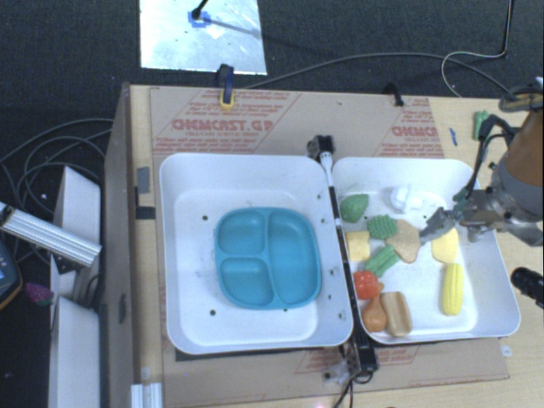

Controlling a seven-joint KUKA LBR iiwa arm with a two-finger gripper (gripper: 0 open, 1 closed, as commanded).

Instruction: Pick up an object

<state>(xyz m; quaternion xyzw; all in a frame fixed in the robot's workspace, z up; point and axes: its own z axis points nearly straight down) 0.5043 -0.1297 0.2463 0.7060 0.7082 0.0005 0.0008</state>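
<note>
Starting at the near edge of the right bin, a hot dog in a tan bun lies beside a small orange piece, and a red tomato sits just above them, close to the wall between the two bins. To the right lies a yellow corn cob, long and ribbed, standing almost along the bin's side. All these toy foods look like smooth, shiny plastic.

Further in, a dark green ribbed vegetable lies tilted, with a pale yellow block beside it. A tan flat piece with a wavy outline lies near the middle, and a rounded yellow piece lies just to its right. The gripper hangs just above these two pieces, between them; it comes in from the right on the grey arm. Its dark fingers are blurred at this angle, so I cannot tell if they are spread or pressed together, and nothing is seen pinched between them.

Behind it there are a bumpy green piece, a smooth green leaf-like piece and a white crumpled object near the far wall.

In the left bin lies a blue divided plate with three compartments and rounded corners. Both bins rest on a brown board with red printing.
</note>
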